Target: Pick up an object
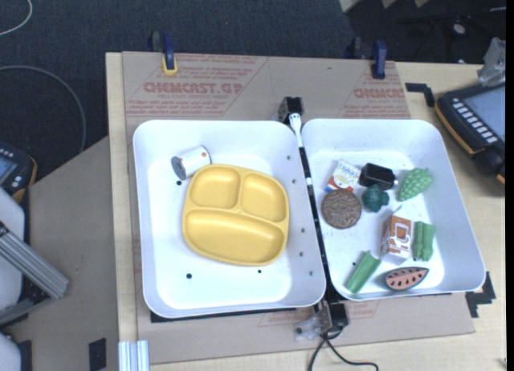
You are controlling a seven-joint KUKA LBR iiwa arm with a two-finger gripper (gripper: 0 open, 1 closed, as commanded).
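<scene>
We record a brown board (241, 80) covering the bench, held at its far edge by two blue clamps (168, 48). On it sit the left bin (152, 201) and the right bin (454, 209), their inner rims touching along the middle.

Left bin: a yellow divided plate (235, 214) lies flat near the centre, with two small compartments on the far side and one long compartment on the near side. A small white cup (190, 161) lies on its side just beyond the plate's far-left corner, close to it; we cannot tell whether they touch.

Right bin: this holds the candidate objects for picking, clustered in its middle and near part.
- a brown round cookie (342, 209) near the inner wall
- an orange-and-white carton (397, 237), with a green block (423, 241) against its right side
- a light green bumpy piece (414, 183) at the far right
- a green stick (362, 271), tilted, near the front
- a watermelon slice (405, 278) beside it at the front wall
- a white packet (346, 174) just beyond the cookie
- a black piece (377, 175) right of the packet
- a dark green ball (375, 197) just below the black piece

All of these lie on the bin floor. As for the gripper, we cannot tell how its jaws stand.
</scene>
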